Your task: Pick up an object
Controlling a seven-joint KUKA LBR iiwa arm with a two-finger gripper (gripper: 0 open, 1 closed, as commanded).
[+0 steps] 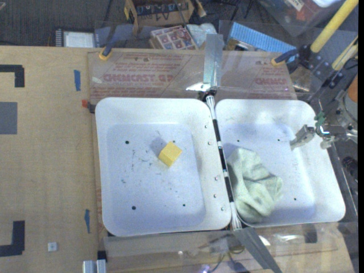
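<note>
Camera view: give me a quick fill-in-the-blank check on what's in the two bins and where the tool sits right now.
1. The yellow block lies in the ____ bin.
2. The crumpled cloth lies in the right bin, against its ____ wall.
3. The tool is over the ____ bin, near its far right corner.
4. The left bin and the right bin stand ____ by side.

Missing words: left; left; right; side
</note>
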